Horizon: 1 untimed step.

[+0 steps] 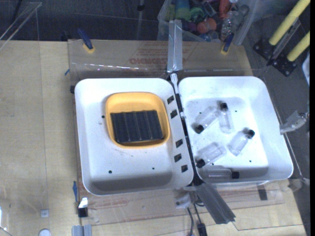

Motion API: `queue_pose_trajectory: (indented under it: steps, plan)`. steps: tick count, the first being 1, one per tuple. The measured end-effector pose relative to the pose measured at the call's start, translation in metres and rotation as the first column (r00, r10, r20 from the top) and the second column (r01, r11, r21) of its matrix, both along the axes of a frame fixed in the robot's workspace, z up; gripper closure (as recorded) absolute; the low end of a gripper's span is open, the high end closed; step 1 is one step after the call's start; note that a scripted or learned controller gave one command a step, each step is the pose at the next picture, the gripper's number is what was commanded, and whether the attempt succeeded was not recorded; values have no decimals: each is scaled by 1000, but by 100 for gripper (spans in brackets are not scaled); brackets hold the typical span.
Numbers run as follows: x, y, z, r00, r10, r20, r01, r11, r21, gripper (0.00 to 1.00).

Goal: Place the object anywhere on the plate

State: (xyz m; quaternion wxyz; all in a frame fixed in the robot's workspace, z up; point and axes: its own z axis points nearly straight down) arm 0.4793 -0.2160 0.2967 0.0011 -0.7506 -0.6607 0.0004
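Observation:
A yellow plate [129, 99] with rounded corners lies in the left white bin [96, 173], a little back of its middle. A dark grey ridged rectangular block [136, 126] rests flat on the plate and covers most of its floor. In the right white bin [258, 90] lie several small clear bottles with black caps: one [205, 119] near the divider, one [224, 116] beside it, one [240, 142] further right, and others towards the front edge [210, 154].
A metal divider strip [174, 50] runs between the bins, with black tabs along the left bin's right wall. Behind the bins stands a clear tub of colourful toys [206, 6]. Yellow foam tubes [295, 11] lean at the back right.

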Motion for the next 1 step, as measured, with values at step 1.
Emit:
queue_pose_trajectory:
  steps: [1]
  plan:
    - [1, -3, 14, 1000, 11, 4, -11, 1000, -3, 0]
